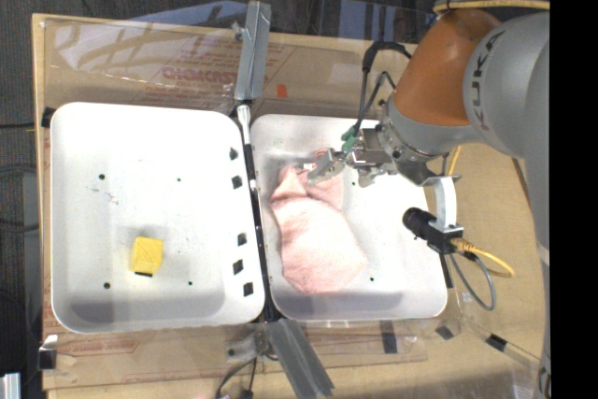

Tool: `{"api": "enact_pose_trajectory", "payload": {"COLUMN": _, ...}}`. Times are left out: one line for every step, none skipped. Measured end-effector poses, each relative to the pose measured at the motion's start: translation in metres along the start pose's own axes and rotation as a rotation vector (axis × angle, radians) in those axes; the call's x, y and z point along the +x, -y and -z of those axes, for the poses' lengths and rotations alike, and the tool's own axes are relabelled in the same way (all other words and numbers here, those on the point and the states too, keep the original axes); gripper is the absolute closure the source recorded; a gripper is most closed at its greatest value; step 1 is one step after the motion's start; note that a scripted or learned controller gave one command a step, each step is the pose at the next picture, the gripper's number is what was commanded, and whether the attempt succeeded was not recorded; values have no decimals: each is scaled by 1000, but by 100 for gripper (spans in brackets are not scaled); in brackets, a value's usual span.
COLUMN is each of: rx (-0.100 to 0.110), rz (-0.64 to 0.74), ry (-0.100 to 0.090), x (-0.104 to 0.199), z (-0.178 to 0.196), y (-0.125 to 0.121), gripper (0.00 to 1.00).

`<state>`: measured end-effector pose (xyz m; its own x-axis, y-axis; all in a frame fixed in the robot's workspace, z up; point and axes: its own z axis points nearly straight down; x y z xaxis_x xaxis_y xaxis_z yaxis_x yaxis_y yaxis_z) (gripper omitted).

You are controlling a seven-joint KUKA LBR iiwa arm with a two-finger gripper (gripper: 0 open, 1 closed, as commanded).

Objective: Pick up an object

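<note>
Pink cloth (316, 229) lies crumpled in the right bin (416, 294), my gripper (327, 166) at its upper edge. Whether my jaws are spread or pinching fabric, I cannot tell. Best grab a raised fold. A yellow block (147, 255) sits well left of the cloth.

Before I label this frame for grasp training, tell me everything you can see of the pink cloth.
The pink cloth is a pale pink, soft-looking fabric, crumpled with folds and no flat edges. It lies in the right bin, against that bin's left wall and spreading toward its middle, widest at the lower end. Its upper end bunches up toward the gripper, which sits at or just over that edge; whether it actually grips the fabric I cannot tell. Nothing else touches the cloth.
</note>
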<state>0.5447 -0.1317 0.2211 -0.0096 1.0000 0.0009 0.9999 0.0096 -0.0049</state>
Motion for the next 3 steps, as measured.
{"api": "enact_pose_trajectory", "payload": {"rx": -2, "rz": -278, "ry": -1, "x": -15, "z": -129, "y": -74, "gripper": 0}}
{"api": "enact_pose_trajectory", "payload": {"rx": 1, "rz": -271, "ry": -2, "x": -13, "z": -119, "y": -74, "gripper": 100}}
{"api": "enact_pose_trajectory", "payload": {"rx": 0, "rz": -221, "ry": -1, "x": 25, "z": -129, "y": -87, "gripper": 100}}
